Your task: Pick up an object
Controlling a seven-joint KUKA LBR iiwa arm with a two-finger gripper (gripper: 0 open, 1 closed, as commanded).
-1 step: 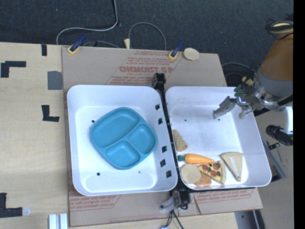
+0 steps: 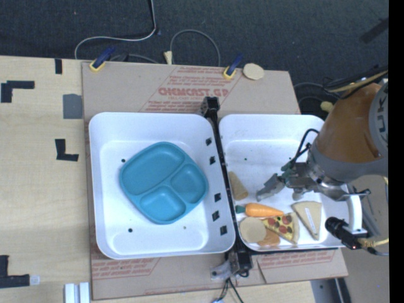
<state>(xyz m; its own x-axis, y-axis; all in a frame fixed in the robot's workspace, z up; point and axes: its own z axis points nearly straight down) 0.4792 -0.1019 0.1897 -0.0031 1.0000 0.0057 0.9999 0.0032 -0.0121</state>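
hovered low in the right bin [image 2: 265, 126] with gripper [image 2: 273, 186] spread open and holding nothing, just above the toy carrot [image 2: 262, 211] (pizza slice [image 2: 283, 226] and sandwich wedge [image 2: 308, 218] close by). blue divided plate [image 2: 165, 182] in left bin [image 2: 107, 131].

Both white bins [image 2: 101, 169] look like smooth moulded plastic with a soft sheen. The blue divided plate [image 2: 164, 182] in the left one is smooth plastic too, nearly matt. Under the bins lies a matt brown cardboard sheet [image 2: 183, 90] with red print, on a pale wood-grain surface [image 2: 38, 169]. The toy carrot [image 2: 264, 211] and pizza slice [image 2: 284, 227] look like glossy plastic. The claw [image 2: 278, 183] appears as dull dark metal, and the arm's orange band [image 2: 350, 122] has a satin finish
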